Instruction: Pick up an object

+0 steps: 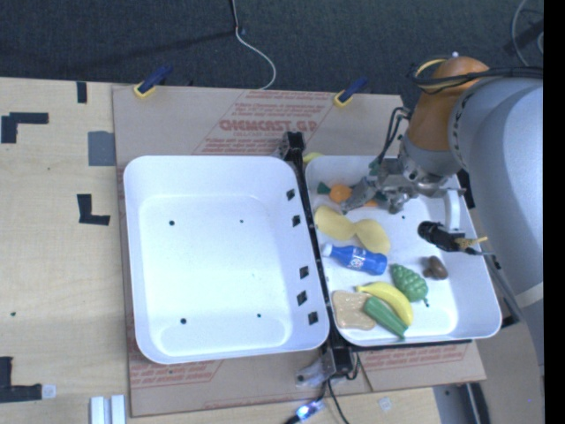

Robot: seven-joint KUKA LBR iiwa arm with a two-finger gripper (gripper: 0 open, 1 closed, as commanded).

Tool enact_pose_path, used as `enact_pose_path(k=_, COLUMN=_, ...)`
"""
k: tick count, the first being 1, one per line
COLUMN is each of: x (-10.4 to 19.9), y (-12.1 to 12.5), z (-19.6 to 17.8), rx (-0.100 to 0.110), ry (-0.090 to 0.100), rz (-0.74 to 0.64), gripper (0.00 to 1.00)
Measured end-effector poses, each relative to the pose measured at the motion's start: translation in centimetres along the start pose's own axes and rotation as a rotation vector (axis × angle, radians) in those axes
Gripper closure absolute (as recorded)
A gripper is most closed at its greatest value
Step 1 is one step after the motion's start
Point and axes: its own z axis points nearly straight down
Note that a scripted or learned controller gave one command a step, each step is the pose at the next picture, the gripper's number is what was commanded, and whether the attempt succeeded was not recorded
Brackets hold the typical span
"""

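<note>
My gripper [372, 198] hangs low over the back part of the right bin [468, 312]. A small orange thing [340, 193] lies just to its left, close to the gripper's tip. Two pale yellow pieces [334, 223] [372, 234] lie right in front of the gripper. Further forward are a blue bottle [357, 259], a banana [389, 296], a smooth green vegetable [386, 316], a bumpy green fruit [409, 283], a tan slice [350, 310] and a small brown lump [434, 268]. I see nothing held in the gripper.
The left bin [212, 254] stands beside the right one, with a black divider rail [305, 237] between them. Both rest on a cardboard sheet [256, 126] on the wooden bench. The grey arm [503, 175] fills the right side above the bin.
</note>
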Motion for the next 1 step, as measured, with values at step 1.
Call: enact_pose_path(k=1, x=4.75, y=0.95, z=-0.20, rx=-0.018, ry=-0.001, rz=0.002, gripper=0.00)
